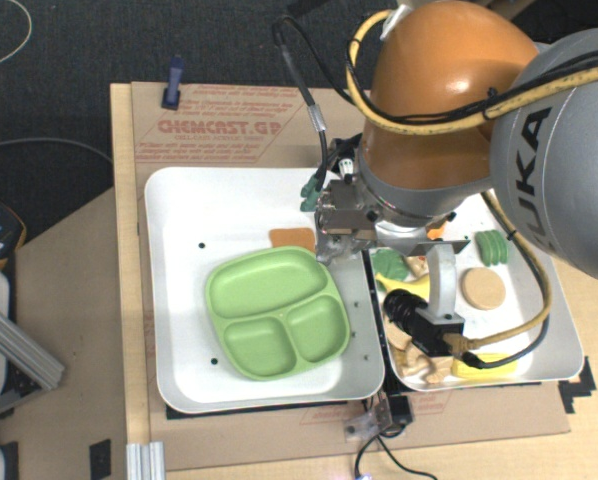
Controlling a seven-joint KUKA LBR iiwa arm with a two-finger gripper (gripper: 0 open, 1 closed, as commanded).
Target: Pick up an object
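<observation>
**Inspector A:** Why is the arm [449, 78] hanging where the left bin [174, 208] is meeting the right bin [551, 313]?

**Inspector B:** Probably lining up a pick. The gripper [345, 230] is sitting beneath it, and I cannot tell whether it is open or holding anything.

**Inspector A:** Nearest object?

**Inspector B:** The orange piece [292, 238] is lying just left of the gripper, beside the green plate's [277, 311] far rim.

Green divided plate [276, 311] flat in left bin [171, 268], orange piece [292, 238] just beside its far rim
</observation>
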